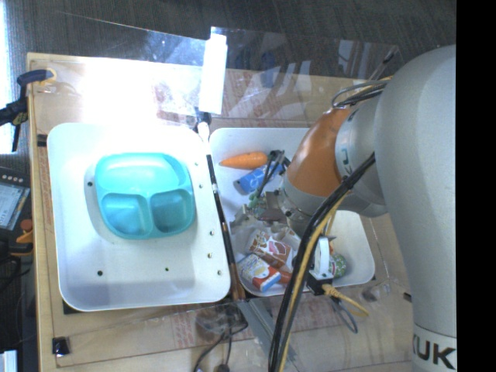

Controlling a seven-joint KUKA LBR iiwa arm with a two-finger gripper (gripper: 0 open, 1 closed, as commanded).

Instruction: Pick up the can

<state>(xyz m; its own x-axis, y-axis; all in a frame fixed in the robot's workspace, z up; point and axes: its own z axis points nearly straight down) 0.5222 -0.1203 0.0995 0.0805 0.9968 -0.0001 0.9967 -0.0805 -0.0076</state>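
Wooden bench under strong glare, seen from above at a slant, bearing two shallow white bins side by side.

Camera view. Left bin holds a turquoise divided tray, lying flat near its middle. Right bin holds a crowded heap: an orange carrot near the far wall, a blue object just beside it, and printed packets toward the near wall. A white upright bottle-like object stands on the bench beyond the bins. The grey arm with its orange band reaches in from the right and hangs low over the middle of the right bin, with dark and yellow cables trailing across the near side. The gripper lies below the wrist, among the clutter; its state cannot be told, since wrist and cables mask it.

Task progress. No can is plainly identifiable; a round green-and-white item at the near right of the right bin, partly behind the cables, may be it, but this is uncertain. Nothing is visibly held, so the pick appears not yet accomplished; grasp and lift are judged to remain.

Obstructions. Packets and blue object crowd the gripper's working area, and the arm itself hides much of the right bin.
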